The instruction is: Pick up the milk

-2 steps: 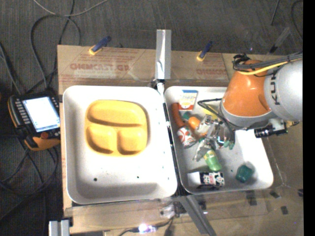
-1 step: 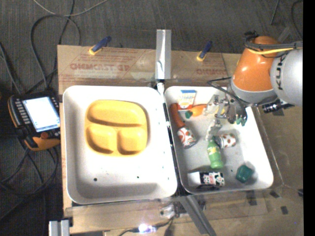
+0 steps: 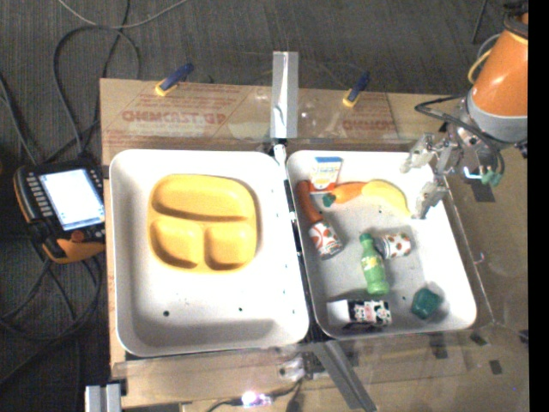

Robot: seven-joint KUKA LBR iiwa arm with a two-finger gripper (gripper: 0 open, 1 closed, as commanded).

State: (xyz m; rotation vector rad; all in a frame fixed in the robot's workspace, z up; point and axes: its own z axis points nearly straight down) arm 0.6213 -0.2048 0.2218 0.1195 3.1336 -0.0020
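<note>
White-and-black cow-patterned milk carton (image 3: 370,312) lies on its side at the near edge of the right-hand shallow white bin (image 3: 463,269), just left of a dark green cup (image 3: 426,302). A green plastic bottle (image 3: 372,266) lies just beyond it, beside a red-and-white can (image 3: 395,245). The jaws (image 3: 429,178) hang over the bin's far right corner, spread apart and gripping nothing, well apart from the carton. The left bin (image 3: 137,316) holds a yellow divided tray (image 3: 206,221).
</note>
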